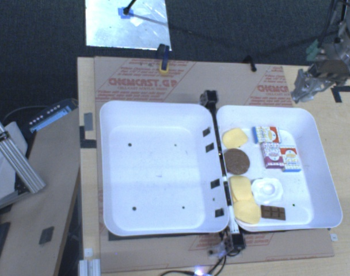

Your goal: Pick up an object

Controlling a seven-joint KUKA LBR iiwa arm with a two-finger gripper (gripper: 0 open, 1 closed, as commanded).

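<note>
The right bin holds several toy foods: a yellow cheese slice, a brown burger patty, two yellow pieces by the divider, a white fried egg, a chocolate bar and small printed cartons. My gripper hangs above the bench beyond the right bin's far right corner, apart from every object. Nothing is seen between its fingers.
The left bin lies beside the right one, joined by a row of black clips. A cardboard sheet underlies both bins. A shiny metal plate lies at the back left. An aluminium rail stands at the left edge.
</note>
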